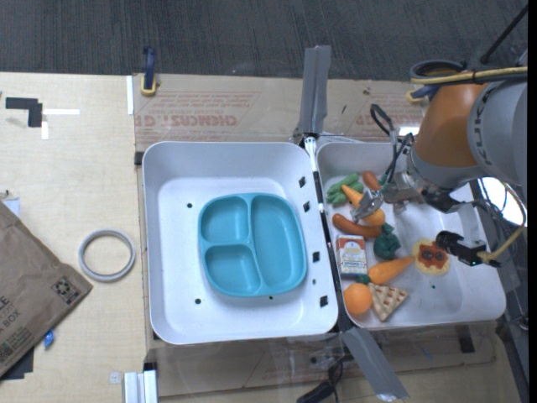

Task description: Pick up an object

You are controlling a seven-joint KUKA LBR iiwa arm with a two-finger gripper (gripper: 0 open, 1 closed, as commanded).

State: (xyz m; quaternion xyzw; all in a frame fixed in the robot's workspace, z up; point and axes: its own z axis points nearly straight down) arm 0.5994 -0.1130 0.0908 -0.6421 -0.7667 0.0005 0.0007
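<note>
Hovering gripper (369, 206) seen over toy food in right bin (470, 305) | jaw state cannot be told | blue tray (252, 243) placed in left bin (168, 250)

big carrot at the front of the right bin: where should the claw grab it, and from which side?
Probably the thick middle of the carrot, coming straight down with the fingers across its width. It lies flat, long axis roughly left-right, tapering toward the pizza toy. The box and the waffle crowd its fat left end, so the middle looks freer.
</note>
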